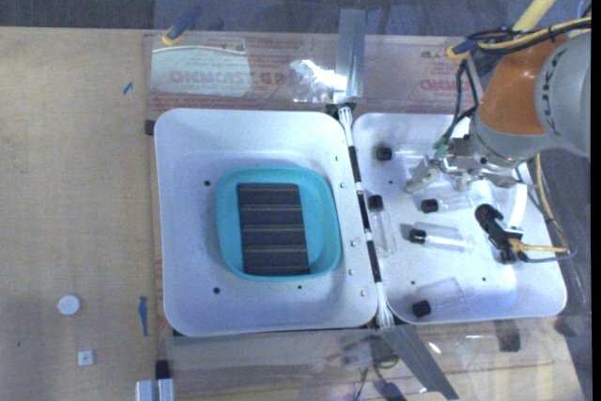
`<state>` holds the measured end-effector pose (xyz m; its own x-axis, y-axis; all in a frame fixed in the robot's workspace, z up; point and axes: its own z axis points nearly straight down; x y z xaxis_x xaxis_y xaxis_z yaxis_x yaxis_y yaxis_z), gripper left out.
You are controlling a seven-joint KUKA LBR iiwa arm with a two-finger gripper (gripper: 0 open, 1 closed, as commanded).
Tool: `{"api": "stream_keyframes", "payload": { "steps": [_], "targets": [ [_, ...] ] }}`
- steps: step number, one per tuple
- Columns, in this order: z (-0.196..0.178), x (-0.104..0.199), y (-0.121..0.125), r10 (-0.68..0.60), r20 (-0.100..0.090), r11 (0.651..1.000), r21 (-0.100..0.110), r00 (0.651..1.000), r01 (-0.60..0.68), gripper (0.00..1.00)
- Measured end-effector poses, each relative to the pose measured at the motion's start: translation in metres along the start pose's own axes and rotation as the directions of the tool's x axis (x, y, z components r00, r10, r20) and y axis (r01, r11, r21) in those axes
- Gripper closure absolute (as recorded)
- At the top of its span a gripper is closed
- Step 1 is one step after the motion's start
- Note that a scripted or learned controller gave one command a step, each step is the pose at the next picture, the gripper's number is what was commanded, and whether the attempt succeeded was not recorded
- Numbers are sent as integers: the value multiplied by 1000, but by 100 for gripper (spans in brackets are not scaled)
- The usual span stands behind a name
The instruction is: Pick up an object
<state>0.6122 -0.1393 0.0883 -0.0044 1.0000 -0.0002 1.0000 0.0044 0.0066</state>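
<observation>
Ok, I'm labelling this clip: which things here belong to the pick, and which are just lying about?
In play: pincer, right bin, black-capped vials in it.
Lying about: teal tray with dark ridged block in left bin, white disc on bench.

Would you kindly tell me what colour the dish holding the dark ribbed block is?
The dish is turquoise, clearest in the camera view.

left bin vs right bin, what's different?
The left bin holds one big teal dish with a dark ribbed block in it. The right bin holds several small clear black-capped tubes, scattered. The gripper is above the right bin, not the left bin. Both are white, shallow and round-cornered.
</observation>
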Motion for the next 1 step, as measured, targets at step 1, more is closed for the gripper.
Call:
{"api": "stream_keyframes", "payload": {
  "steps": [1],
  "targets": [
    [-1,36,-16,-57,-1,998,0,998,57,0]
  ]
}}
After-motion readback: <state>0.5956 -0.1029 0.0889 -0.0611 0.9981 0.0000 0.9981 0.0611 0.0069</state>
